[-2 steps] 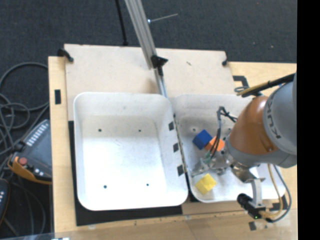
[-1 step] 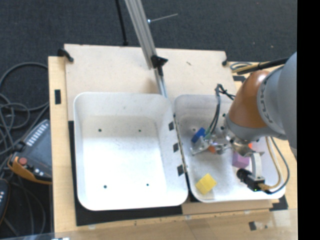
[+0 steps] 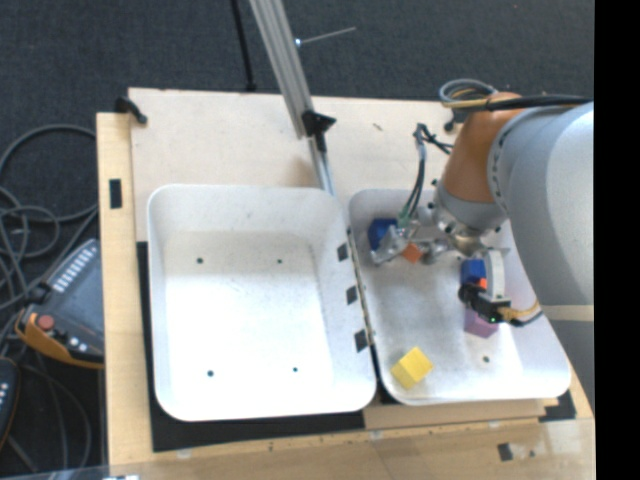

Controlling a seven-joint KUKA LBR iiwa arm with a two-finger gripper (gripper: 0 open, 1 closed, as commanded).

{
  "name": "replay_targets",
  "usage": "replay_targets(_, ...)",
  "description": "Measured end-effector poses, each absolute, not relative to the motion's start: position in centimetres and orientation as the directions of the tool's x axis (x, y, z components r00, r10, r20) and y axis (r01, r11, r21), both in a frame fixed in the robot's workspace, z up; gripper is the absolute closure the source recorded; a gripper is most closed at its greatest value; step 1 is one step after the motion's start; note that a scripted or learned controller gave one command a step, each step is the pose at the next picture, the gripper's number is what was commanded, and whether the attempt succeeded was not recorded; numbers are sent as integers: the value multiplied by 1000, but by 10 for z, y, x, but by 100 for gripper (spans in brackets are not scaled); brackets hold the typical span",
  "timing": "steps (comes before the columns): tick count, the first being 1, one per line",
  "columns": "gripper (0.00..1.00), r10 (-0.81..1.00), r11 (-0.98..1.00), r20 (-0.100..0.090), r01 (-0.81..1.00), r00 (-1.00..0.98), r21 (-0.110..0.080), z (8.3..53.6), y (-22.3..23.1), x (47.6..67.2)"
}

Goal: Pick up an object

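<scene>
A single fixed camera looks down from above the table (image 3: pixel 200 138) at a slant, set back far enough to take in both white bins: the left bin (image 3: pixel 170 268) and the right bin (image 3: pixel 540 368) sit side by side across mid-frame. Dark carpet (image 3: pixel 120 28) fills the far ground beyond the table's far edge, and cables (image 3: pixel 30 208) trail at left. The grey arm (image 3: pixel 540 188) enters from the right, looming large and close beneath the lens.
</scene>
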State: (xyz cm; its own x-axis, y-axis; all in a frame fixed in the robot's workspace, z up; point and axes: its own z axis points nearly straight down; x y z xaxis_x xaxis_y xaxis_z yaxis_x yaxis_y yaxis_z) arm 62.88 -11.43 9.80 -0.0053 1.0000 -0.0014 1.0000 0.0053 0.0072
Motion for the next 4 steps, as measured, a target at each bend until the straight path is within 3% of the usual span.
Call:
replay_targets(1,0,1000,1,-6,999,-1,-49,105,-104,675)
replay_targets(2,100,1000,7,-9,999,-8,-53,115,-106,673)
replay_targets(3,100,1000,-11,-21,999,11,-31,182,-62,674)
replay_targets(4,100,1000,-14,-22,1000,14,-27,187,-59,674)
